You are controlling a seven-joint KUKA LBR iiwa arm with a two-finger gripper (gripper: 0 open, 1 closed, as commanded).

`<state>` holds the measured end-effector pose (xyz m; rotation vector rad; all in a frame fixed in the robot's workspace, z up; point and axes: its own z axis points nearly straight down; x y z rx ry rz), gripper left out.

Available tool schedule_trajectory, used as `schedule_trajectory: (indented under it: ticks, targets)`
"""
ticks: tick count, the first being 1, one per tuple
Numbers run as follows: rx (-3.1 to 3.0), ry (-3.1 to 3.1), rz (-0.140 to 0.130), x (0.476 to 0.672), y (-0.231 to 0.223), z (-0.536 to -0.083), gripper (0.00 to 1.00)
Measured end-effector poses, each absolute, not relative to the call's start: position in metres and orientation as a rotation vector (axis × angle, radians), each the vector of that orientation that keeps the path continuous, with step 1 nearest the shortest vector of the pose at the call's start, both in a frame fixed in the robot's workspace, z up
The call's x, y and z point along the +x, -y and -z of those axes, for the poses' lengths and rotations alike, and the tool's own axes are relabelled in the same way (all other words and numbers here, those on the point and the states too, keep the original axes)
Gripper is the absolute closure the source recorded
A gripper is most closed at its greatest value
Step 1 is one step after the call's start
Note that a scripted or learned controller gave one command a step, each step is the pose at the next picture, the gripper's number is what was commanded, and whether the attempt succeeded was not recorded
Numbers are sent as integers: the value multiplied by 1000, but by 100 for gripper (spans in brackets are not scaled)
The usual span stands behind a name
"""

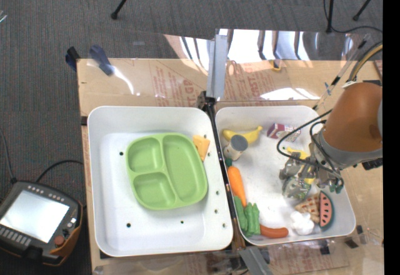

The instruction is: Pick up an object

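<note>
Nearest the lens, a sausage (273, 230) lies below-left of my gripper (299, 181), which hangs low in the right bin (262, 111); whether it is clenched I cannot tell. Candidate picks crowd just beneath: waffle (306, 207), watermelon (325, 208). Left lies the carrot (236, 184). No writing is legible.

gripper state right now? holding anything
gripper: low in the right bin, near the watermelon slice; open or shut cannot be told, no object visibly held.
</note>
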<state>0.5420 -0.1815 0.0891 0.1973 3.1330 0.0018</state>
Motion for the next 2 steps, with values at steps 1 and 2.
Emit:
schedule_trajectory:
  ticks: [1, 2]
  targets:
    - [370, -3114, -1, 602, 210, -89, 100]
    - [442, -3104, -1, 632, 212, -119, 100]
